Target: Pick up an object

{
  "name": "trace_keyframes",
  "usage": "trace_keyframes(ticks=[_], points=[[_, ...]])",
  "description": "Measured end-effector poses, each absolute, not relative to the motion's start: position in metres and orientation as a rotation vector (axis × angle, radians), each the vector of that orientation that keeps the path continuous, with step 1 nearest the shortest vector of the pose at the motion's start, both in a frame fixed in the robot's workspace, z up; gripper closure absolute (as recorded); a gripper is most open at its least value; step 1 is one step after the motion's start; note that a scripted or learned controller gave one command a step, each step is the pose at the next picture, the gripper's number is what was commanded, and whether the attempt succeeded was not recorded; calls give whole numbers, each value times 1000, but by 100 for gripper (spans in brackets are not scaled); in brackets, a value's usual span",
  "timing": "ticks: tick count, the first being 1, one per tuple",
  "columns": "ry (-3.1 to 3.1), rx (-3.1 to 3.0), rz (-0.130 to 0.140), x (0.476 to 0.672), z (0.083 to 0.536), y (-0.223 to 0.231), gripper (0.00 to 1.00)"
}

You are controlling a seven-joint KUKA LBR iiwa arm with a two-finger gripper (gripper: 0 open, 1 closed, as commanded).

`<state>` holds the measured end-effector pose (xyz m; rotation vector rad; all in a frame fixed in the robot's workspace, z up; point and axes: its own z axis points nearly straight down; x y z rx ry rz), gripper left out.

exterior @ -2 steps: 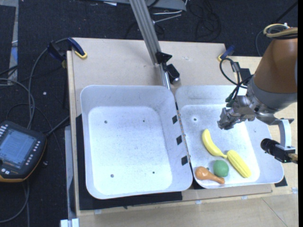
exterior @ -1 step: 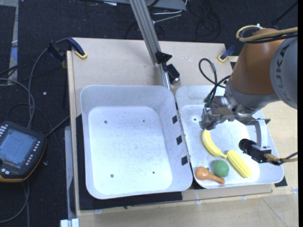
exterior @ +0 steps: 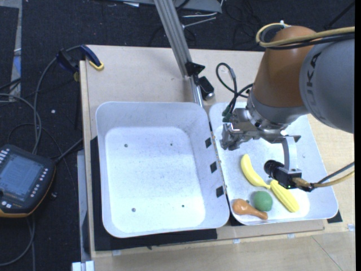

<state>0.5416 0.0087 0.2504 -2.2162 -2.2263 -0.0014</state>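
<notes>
- Your end effector (exterior: 229, 140) hangs over the near-left part of the right bin (exterior: 309, 141), close to the wall it shares with the left bin (exterior: 152, 168). From this angle I honestly can't tell if it's spread or pressed together, and I don't see anything pinched in it.
- Everything worth grabbing sits in the right bin's front half: a banana (exterior: 251, 171) just beside the end effector, a yellow corn cob (exterior: 285, 196) a bit further right, a green ball (exterior: 262, 201) between them toward the front, and an orange pear-shaped thing (exterior: 248, 208) touching or nearly touching the ball at the front rim.
- Biggest risk I'd guess: the end effector is off to the side of the banana, not above it, so a straight drop lands on bare bin floor or clips the dividing wall.
- The banana is curved and lies at a slant, so a badly aligned close could just roll or shove it away.
- The ball, corn cob and pear shape are bunched up, so going for one may knock the others or wedge two at once.
- The ball will likely squirt out if you catch it off-centre.
</notes>
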Motion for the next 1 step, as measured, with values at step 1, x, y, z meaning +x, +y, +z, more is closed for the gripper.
trace_keyframes(ticks=[1], points=[[-2225,-2215,1,551,236,59,100]])
